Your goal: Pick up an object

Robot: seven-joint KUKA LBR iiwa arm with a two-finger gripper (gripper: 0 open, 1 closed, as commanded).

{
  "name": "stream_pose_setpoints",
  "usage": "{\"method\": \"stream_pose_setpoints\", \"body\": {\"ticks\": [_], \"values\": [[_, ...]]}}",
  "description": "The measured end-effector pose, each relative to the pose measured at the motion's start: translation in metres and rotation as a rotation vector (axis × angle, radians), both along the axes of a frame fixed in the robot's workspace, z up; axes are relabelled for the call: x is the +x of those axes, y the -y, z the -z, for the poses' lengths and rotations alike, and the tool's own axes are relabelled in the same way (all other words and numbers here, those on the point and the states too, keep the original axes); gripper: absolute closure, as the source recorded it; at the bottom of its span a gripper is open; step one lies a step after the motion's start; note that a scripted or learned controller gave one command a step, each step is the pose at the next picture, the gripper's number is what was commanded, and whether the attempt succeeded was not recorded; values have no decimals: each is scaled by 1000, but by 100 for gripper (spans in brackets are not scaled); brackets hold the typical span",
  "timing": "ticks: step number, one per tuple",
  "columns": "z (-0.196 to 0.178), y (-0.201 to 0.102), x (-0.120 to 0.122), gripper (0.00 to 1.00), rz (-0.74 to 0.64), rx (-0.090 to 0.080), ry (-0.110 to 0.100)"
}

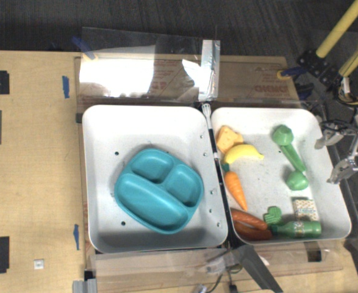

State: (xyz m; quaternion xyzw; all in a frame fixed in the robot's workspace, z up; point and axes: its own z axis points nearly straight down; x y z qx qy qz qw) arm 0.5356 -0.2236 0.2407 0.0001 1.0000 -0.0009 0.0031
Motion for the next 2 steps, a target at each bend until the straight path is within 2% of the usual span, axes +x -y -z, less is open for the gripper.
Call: {"method": "stream_pose_setpoints", "body": {"ticks": [1, 2], "values": [[95, -1, -40, 0, -205, 2, -6], [147, 1, -42, 0, -487, -10, 8]]}}
